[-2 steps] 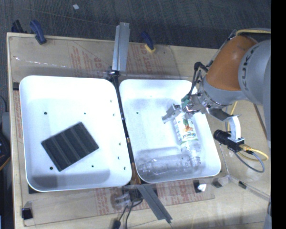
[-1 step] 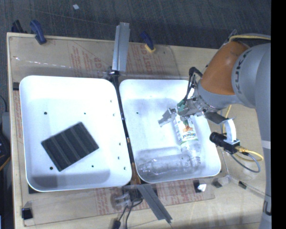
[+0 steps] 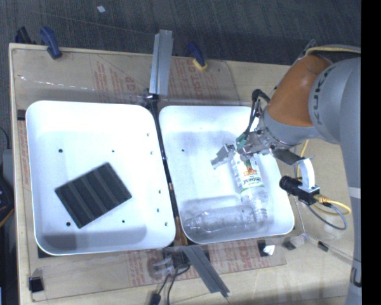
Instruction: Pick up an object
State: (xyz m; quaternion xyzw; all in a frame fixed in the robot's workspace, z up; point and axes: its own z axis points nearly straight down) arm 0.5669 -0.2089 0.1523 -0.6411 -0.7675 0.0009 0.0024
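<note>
While the gripper (image 3: 236, 152) hangs over the right bin (image 3: 197, 132), fingers spread, a bottle (image 3: 249, 178) lies just below it.

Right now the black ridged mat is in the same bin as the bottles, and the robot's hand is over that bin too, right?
Not quite. The camera view shows the black ridged mat lying alone in the left bin. The bottles, a labelled one and a clear one, are in the right bin, and the robot's hand is over that right bin.
</note>
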